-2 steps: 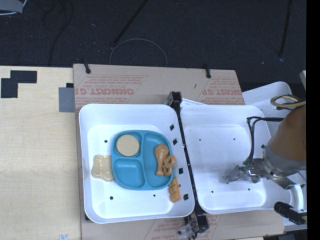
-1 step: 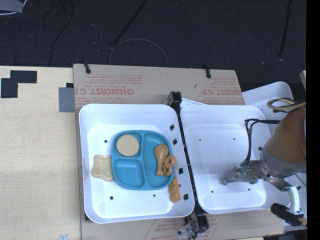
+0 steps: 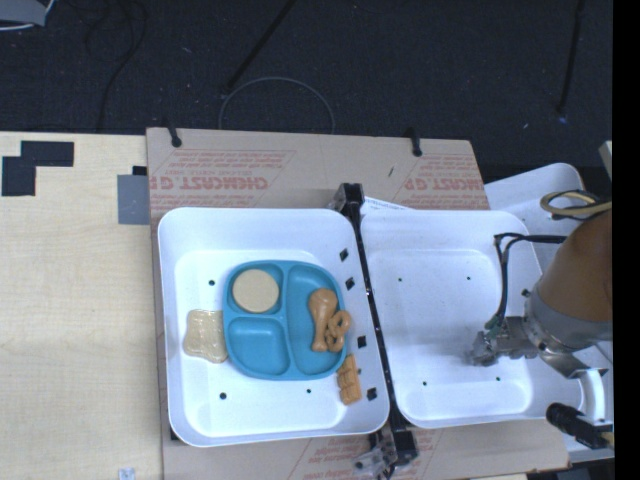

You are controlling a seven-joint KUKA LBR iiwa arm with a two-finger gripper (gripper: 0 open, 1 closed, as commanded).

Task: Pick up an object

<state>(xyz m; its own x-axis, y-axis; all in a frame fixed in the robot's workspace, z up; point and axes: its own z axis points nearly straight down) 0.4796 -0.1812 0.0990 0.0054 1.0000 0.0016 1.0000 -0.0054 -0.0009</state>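
Tray (image 3: pixel 262 353) in left bin (image 3: pixel 190 230), arm (image 3: pixel 580 278) over right bin (image 3: pixel 440 230).

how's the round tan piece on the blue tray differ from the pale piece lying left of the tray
The round tan piece is a flat disc; the pale piece is blockier with a wavy outline. The round tan piece sits inside the upper-left compartment of the blue tray; the pale piece lies on the left bin floor, against the tray's left edge. The disc is darker tan, the other paler cream. Both lie flat in the same bin.
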